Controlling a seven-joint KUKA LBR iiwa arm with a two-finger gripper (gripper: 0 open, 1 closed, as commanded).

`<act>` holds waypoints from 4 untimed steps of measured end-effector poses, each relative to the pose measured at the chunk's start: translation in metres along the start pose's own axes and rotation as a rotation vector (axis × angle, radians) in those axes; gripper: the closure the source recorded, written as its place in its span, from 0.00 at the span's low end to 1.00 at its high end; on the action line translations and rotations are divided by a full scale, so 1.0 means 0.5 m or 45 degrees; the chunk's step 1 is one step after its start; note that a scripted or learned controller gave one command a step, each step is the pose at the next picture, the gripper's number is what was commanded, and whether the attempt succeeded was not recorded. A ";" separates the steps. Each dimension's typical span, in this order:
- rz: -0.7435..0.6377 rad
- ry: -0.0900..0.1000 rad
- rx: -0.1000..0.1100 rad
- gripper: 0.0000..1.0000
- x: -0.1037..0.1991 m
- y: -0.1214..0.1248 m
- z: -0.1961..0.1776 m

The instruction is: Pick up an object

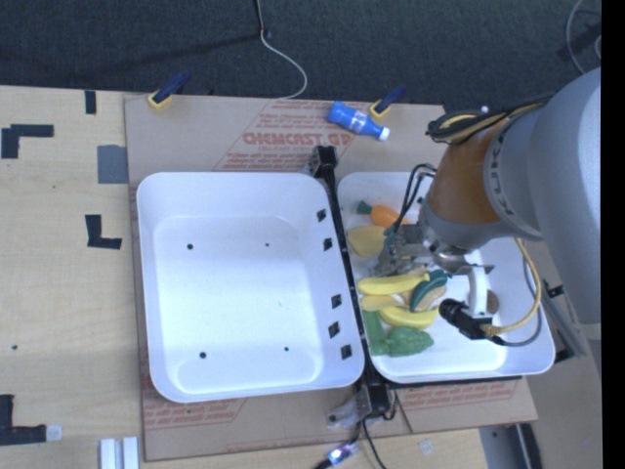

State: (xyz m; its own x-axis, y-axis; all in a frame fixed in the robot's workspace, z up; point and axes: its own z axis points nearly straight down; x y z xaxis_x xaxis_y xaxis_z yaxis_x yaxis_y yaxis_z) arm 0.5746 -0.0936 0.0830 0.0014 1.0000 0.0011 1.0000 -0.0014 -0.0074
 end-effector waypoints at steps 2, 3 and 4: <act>0.004 -0.001 -0.019 1.00 -0.267 -0.054 -0.010; -0.003 -0.006 -0.021 1.00 -0.262 -0.051 -0.034; -0.002 -0.004 -0.013 1.00 -0.264 -0.048 -0.010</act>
State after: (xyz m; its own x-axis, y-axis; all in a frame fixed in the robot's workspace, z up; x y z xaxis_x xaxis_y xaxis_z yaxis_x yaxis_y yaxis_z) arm 0.5506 -0.2253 0.0880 -0.0002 1.0000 -0.0023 1.0000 0.0002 0.0032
